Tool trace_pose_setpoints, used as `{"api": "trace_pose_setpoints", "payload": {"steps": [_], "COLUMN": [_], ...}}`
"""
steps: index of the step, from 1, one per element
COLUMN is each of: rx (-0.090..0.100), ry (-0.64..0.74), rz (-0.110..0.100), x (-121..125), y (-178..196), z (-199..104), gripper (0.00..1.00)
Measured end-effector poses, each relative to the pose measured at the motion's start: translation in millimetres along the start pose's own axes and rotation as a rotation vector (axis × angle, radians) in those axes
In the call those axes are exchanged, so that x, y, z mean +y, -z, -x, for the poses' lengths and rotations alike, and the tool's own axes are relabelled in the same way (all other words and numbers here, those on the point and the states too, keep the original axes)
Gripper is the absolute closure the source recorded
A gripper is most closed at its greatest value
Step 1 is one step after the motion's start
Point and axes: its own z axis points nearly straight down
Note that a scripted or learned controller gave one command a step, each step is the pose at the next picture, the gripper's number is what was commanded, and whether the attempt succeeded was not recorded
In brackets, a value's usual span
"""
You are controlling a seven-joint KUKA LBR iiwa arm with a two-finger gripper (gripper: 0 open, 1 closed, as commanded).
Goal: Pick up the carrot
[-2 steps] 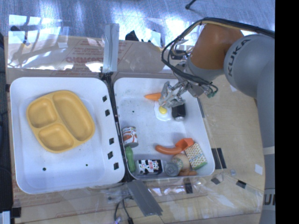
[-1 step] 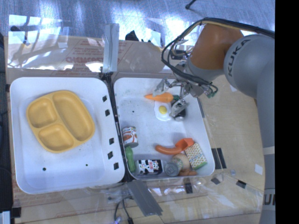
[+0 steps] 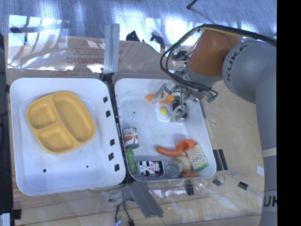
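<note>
We saw the carrot at far side of right bin, just left of gripper, whose grip state we couldn't tell; prob. light, stiff, smooth toy—grab mid-body.

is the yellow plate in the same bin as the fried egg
No, the yellow plate lies in the left bin, while the fried egg lies in the right bin.
</note>
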Motion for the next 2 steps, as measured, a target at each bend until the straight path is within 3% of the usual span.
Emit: {"api": "trace_pose_setpoints", "payload": {"steps": [1, 2], "rx": [0.003, -0.001], "ry": [-0.102, 0.049], "rz": [0.006, -0.002], "x": [8, 0], "y": [-3, -1], "z": [-10, 0], "gripper": [0.00, 0.00]}}
